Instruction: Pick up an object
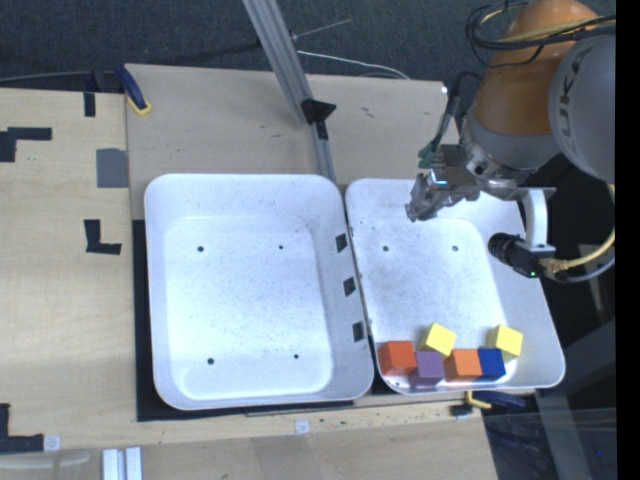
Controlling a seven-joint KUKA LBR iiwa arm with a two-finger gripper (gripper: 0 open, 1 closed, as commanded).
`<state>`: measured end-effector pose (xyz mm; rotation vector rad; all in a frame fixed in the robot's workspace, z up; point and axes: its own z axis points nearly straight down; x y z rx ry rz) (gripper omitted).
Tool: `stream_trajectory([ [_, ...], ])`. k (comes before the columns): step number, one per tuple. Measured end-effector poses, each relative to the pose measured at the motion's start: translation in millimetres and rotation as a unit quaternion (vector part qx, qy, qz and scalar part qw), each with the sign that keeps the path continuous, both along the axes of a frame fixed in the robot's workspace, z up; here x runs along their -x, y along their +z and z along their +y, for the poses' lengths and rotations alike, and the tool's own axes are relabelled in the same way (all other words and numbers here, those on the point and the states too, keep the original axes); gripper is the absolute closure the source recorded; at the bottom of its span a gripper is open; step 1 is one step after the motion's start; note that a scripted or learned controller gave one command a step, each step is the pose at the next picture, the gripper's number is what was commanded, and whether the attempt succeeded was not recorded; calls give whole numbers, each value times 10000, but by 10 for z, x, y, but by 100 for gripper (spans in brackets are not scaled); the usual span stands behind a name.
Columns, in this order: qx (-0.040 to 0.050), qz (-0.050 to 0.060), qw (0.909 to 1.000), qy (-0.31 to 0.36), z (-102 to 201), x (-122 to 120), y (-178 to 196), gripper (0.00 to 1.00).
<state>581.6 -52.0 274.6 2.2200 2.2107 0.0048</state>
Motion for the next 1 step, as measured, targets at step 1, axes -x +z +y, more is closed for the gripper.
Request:
stream_trajectory([
  [1, -29, 68, 10000, 58, 785, 324, -322, 100],
])
